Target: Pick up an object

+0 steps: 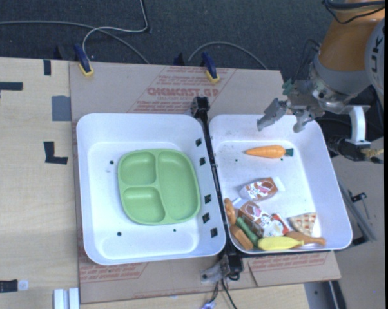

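At the upper right, the grey arm [352, 37] is cut off by the frame edge, so just its orange band and wrist can be seen. Its jaws [285, 118] stand wide apart, two grey fingers [271, 116] splayed with nothing between them, above the far rim of the right bin [323, 147].

Along the near edge of that bin the toys are heaped so close that some are hard to tell apart: a yellow banana-like piece [279, 243], a green piece [250, 231], brown and orange sticks [236, 227], a pizza slice [303, 223] and two small printed packets [260, 189] whose pictures are too small to read. A toy carrot [266, 151], orange with a green tip, lies alone nearer the far side of the same bin, just below the jaws and apart from the heap.

Red print on the cardboard sheet [174, 89] under the bins is partly legible, something like "CHEMCAST", upside-down and blurred; the rest cannot be made out.

Next over, the left bin [91, 172] holds a green divided plate [158, 187] with three compartments. Black clips [205, 172] sit along the seam where the two bins meet. Cables [116, 28] trail over the dark floor behind the worktop [26, 172], and two blue-and-yellow clamps [84, 63] grip the cardboard's far edge.
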`<state>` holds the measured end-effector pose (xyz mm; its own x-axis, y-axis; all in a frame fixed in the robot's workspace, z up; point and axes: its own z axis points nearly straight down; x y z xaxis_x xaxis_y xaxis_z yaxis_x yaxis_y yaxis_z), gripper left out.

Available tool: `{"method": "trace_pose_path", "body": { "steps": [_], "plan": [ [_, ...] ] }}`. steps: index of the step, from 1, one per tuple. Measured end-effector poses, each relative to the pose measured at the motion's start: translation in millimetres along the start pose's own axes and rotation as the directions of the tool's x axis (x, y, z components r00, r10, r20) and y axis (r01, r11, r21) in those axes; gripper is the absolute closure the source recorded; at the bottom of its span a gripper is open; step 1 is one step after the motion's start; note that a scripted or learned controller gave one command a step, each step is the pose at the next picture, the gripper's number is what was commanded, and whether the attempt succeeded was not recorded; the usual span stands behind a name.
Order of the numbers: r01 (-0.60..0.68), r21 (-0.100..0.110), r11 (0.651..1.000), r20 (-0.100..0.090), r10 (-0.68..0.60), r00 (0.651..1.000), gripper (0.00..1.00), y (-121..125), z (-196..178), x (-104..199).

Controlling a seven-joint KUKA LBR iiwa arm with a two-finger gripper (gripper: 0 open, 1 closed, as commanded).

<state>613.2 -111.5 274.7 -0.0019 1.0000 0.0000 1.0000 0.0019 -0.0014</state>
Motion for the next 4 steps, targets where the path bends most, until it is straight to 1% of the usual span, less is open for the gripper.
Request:
{"method": "trace_pose_path", "body": {
  "steps": [1,2,3,4],
  "plan": [
    [-0.001,-0.001,1.0,0.0,0.001,1.0,0.0,5,186,-13],
    [0.0,-0.007,1.0,0.001,0.0,1.0,0.0,-22,188,-30],
    [0.001,-0.004,1.0,0.0,-0.001,1.0,0.0,43,189,16],
    [0.001,0.003,1.0,-0.001,-0.001,1.0,0.0,55,190,14]
  ]
}}
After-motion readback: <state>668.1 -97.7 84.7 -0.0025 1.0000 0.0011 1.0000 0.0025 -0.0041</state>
